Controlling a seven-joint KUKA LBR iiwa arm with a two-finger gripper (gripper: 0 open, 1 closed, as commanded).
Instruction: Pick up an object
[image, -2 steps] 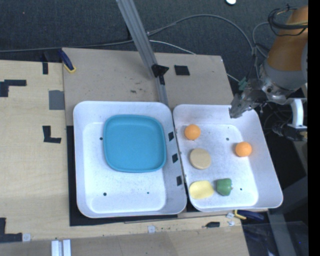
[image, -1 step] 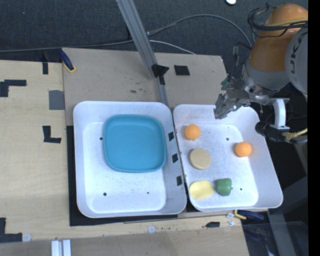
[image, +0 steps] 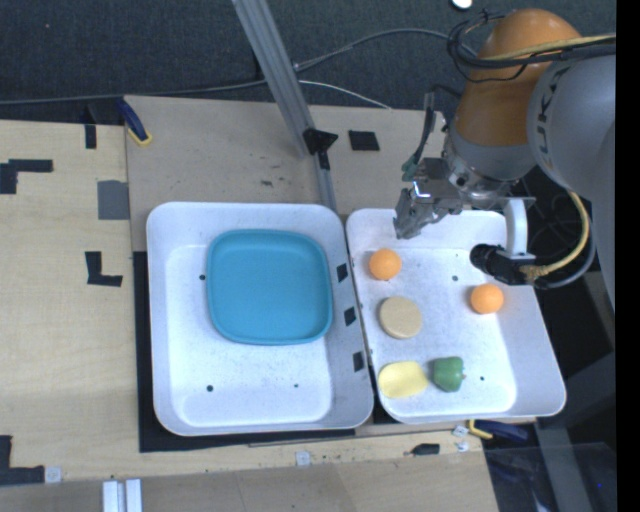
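My claw (image: 410, 225) hangs above the shallow white right bin (image: 520, 395), grip state unclear, nothing lifted yet, the small round orange ball (image: 384, 264) nearest.

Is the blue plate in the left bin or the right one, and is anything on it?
In the left bin. The blue plate lies flat on its floor with nothing on it; its whole surface shows plain blue.

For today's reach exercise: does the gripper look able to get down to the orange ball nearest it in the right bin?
Probably yes: the gripper hangs just above the orange ball, with nothing between them.
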